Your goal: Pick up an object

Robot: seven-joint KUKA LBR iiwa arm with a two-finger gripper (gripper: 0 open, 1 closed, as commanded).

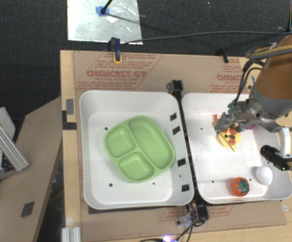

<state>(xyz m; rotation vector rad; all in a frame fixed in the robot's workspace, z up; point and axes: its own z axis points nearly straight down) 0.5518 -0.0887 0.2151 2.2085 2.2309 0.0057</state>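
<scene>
Sitting in left bin (pixel 93 150): green plate (pixel 138 148).

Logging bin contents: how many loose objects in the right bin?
3: a yellow toy under the hand, an orange ball near the front, a white egg front-right. The arm may hide more.

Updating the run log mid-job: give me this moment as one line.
gripper: low over yellow toy, right white bin | grasp: unconfirmed | white egg, orange ball: near corner | green divided plate: left bin

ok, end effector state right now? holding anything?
End effector: down over the yellow toy in the right bin; grasp cannot be told.
</scene>
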